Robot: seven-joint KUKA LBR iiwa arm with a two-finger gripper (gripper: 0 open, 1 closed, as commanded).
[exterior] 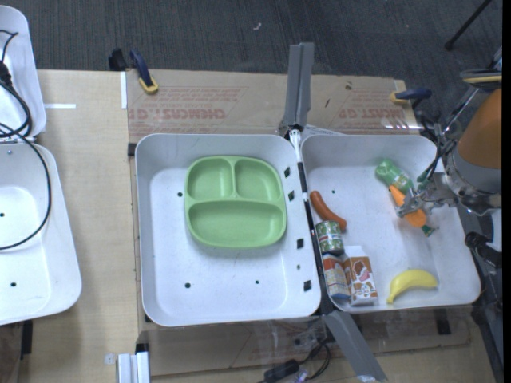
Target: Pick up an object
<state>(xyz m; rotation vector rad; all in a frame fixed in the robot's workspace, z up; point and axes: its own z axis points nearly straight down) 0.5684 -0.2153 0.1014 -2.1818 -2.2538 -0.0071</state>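
The right bin [375,154] holds several items. An orange toy carrot [399,195] with a green leafy top [391,172] lies near the bin's right wall. My gripper [421,204] hangs low over the carrot's orange end, right against it, with the grey arm and its orange band [483,138] coming in from the right. A red sausage [327,208] lies by the bin's left wall, with a small green-labelled can [329,238] just below it. A red and white carton [356,279] sits at the front, and a yellow banana [413,283] lies to its right.
A green divided plate [235,201] rests in the left bin [160,278]. A grey divider post [299,86] stands between the bins at the back. Blue and yellow clamps [142,72] grip the bench's far edge. White equipment with black cables [24,214] stands at the far left.
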